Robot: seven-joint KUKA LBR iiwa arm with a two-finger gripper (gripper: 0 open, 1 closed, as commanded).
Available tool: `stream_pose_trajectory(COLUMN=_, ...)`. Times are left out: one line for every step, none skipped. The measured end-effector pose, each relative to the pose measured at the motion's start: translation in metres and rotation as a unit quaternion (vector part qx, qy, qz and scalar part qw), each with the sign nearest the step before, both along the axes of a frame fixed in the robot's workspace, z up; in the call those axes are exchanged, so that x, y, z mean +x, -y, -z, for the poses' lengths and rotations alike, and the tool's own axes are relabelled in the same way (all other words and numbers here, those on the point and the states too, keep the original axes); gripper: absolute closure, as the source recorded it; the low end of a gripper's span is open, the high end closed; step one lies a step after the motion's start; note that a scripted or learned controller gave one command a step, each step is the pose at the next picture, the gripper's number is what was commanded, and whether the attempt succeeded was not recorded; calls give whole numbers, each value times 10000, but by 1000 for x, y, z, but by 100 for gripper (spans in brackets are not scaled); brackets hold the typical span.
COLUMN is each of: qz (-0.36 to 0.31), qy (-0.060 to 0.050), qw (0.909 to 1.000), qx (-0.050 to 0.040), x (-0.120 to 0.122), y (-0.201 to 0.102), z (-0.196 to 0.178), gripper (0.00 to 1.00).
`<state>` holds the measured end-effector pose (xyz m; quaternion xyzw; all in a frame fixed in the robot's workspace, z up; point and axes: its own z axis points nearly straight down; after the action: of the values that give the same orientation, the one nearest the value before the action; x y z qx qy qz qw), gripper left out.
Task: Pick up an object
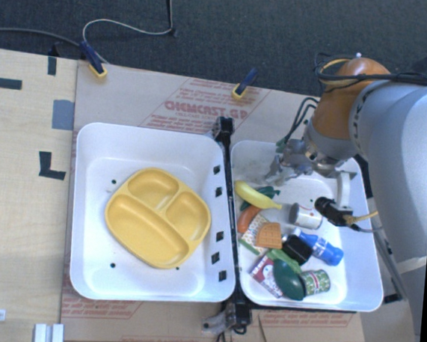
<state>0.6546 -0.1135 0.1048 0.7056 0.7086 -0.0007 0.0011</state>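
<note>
Dark carpet [213,16] behind a wooden bench [14,207] (cardboard-covered), evenly lit.

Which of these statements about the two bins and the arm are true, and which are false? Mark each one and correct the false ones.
1. The yellow divided plate lies in the left bin. True.
2. The banana lies on the plate. False: it lies in the right bin.
3. The gripper is over the right bin. True.
4. The blue bottle stands in the left bin. False: it lies in the right bin.
</note>
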Motion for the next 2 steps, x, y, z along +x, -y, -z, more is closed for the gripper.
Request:
stream_pose_trajectory(qz=-4, qy=-6, qw=10000, qx=3, x=0, y=0, z=-9, gripper=100)
stream_pose_trajectory(qz=-9, qy=-10, qw=10000, qx=5, x=0, y=-1, z=-18, gripper=100)
